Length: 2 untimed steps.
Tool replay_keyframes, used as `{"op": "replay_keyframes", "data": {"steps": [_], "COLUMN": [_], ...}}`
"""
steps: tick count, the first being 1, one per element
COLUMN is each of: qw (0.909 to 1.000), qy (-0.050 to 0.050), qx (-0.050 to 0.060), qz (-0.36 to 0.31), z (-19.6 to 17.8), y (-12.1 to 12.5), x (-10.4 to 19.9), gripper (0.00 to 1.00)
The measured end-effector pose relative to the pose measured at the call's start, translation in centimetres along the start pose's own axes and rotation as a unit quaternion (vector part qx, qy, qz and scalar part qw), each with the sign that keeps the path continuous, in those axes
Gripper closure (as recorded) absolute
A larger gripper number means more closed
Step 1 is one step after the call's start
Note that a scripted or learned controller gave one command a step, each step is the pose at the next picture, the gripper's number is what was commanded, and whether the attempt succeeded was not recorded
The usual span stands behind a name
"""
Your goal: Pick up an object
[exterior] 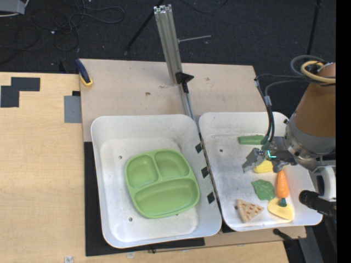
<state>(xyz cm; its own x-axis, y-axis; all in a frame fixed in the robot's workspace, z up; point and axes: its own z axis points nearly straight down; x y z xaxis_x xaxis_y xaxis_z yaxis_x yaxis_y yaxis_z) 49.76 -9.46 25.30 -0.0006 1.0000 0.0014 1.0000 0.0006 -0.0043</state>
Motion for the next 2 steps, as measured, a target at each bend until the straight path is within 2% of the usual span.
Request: {"op": "replay_keyframes", "data": {"steps": [1, 2], "qw": [1.0000, 1.0000], "qy": [0.000, 0.000], "qx": [0.000, 0.001], "qz": [0.000, 0.000], "z": [0.0, 4.5], "y": [0.0, -0.5], "x": [0.0, 0.3], "gripper": [0.00, 0.00]}}
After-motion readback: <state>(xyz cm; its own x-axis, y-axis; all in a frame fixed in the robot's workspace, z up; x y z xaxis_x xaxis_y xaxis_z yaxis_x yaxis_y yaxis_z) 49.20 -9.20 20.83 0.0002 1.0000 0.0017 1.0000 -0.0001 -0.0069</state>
